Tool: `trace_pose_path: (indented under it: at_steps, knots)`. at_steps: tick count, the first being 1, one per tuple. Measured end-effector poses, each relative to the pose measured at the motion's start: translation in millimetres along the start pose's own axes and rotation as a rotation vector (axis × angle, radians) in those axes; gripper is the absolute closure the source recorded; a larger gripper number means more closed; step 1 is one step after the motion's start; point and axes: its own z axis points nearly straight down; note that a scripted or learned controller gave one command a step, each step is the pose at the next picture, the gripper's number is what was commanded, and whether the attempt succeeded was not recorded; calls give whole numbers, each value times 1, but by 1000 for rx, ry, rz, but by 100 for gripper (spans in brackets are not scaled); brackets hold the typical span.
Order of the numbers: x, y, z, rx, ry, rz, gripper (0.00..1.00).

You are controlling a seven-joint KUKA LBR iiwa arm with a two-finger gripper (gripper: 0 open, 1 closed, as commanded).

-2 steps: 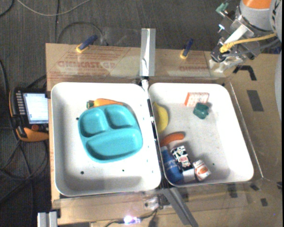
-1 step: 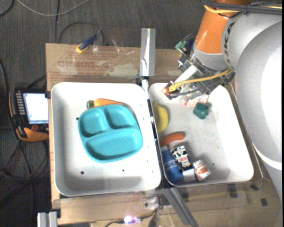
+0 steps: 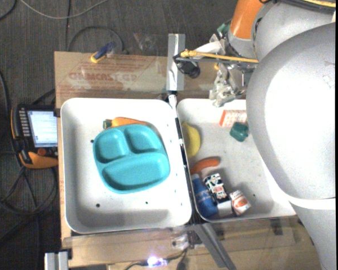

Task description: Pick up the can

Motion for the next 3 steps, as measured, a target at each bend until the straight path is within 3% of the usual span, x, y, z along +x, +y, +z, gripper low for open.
trace_pose_path:
  at_steps: [1, 2, 3]
  knots:
    - [-88, 13, -68, -4, -2, -59, 100]
    - [-83, -13, 58, 0, -4, 6, 100]
    - [5, -52, -12, -1, -1, -57, 100]
